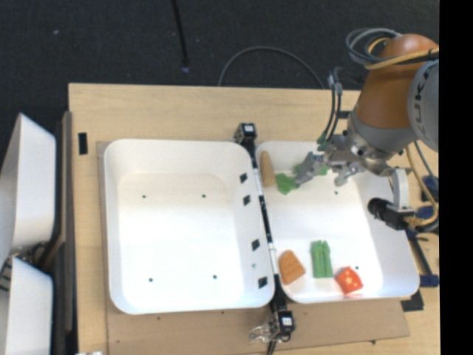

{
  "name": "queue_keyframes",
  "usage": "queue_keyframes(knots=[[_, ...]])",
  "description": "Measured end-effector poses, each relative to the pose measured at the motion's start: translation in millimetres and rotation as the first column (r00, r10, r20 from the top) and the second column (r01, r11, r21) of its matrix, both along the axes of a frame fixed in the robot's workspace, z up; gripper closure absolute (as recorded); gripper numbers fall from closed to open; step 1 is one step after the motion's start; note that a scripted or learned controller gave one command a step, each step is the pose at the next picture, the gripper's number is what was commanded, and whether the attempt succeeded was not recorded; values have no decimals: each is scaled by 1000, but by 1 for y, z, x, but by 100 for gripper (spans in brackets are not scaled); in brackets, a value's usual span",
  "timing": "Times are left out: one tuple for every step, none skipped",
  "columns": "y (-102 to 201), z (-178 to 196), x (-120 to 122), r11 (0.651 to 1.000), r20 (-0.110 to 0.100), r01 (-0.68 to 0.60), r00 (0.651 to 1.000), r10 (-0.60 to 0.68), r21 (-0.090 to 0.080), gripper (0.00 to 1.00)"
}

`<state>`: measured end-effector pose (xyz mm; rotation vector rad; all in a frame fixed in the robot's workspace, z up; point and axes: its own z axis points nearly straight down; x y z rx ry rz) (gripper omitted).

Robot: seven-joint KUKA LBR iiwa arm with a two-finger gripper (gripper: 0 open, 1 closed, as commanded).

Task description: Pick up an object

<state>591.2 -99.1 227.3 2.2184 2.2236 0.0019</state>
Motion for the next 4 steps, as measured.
queue_keyframes(knots=[[-8,-133,32,1000,-3,1,1000,-1,-3,0],[-39,-125,70,1000,4,4,1000,-4,-2,0],[-25,-126,79,1000,-1,-1,1000,1,1,0],[-23,-127,83,1000,-14,2,1000,-2,0,0]])
